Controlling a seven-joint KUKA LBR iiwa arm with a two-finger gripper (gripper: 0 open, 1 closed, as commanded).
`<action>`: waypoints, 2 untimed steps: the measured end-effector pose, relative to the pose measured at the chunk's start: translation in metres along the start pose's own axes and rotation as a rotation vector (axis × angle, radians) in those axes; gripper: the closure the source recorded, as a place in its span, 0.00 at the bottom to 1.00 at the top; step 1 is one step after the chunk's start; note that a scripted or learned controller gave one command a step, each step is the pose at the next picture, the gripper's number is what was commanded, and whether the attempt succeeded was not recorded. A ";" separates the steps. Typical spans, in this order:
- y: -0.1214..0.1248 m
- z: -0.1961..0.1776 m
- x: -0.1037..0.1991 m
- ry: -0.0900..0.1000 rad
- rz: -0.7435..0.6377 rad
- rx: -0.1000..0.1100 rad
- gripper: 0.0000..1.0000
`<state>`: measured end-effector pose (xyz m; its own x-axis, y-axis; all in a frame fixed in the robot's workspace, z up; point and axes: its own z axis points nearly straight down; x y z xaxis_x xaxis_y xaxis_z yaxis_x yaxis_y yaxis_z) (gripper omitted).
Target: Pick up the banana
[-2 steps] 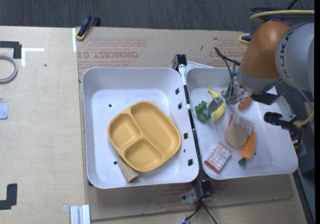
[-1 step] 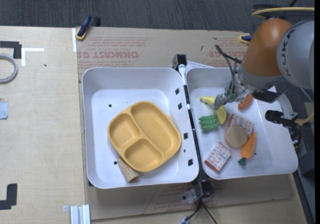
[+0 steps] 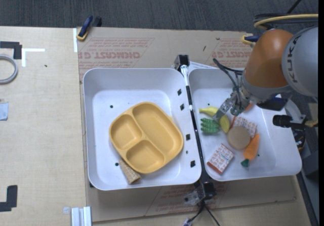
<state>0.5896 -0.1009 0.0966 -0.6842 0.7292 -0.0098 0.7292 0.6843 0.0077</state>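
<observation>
The banana (image 3: 208, 111) is a small yellow toy lying in the right bin (image 3: 283, 162) close to its left wall. My gripper (image 3: 227, 107) hangs low over the bin, right at the banana's right end, reaching in from the grey arm with the orange band at the right. Whether it touches the banana is hidden by the gripper body. Nothing shows lifted off the bin floor.
Crowded just below the banana are a green toy (image 3: 209, 127), a yellow-green piece (image 3: 224, 124), a round tan item (image 3: 239, 139), a carrot (image 3: 251, 149), a small carton (image 3: 220, 158) and a packet (image 3: 246, 126). The left bin (image 3: 101, 88) holds a yellow divided plate (image 3: 147, 136).
</observation>
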 end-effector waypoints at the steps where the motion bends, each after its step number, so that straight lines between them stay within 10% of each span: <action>1: 0.009 0.002 -0.005 0.003 -0.085 0.004 1.00; 2: 0.069 -0.096 0.043 0.007 -0.165 0.005 1.00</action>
<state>0.6095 -0.0224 0.1929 -0.7946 0.6071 -0.0039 0.6071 0.7947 0.0018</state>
